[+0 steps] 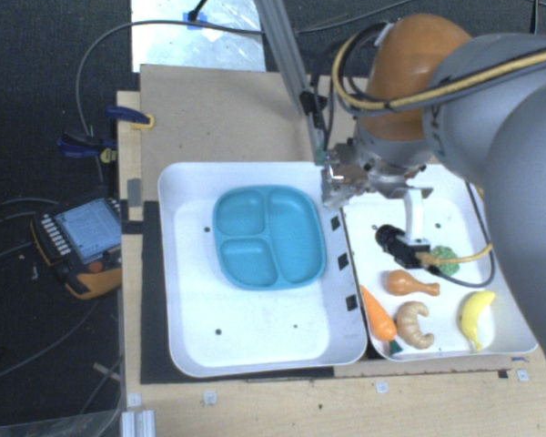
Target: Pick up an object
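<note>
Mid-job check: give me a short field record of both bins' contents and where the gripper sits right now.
left bin: one blue divided plate, lying flat
right bin: carrot, croissant, drumstick, banana, green vegetable piece
item layout: all five lie in the near half of the right bin, the carrot by the wall next to the left bin
gripper: over the walls where the bins meet, at the far end
task status: no object seen lifted
</note>
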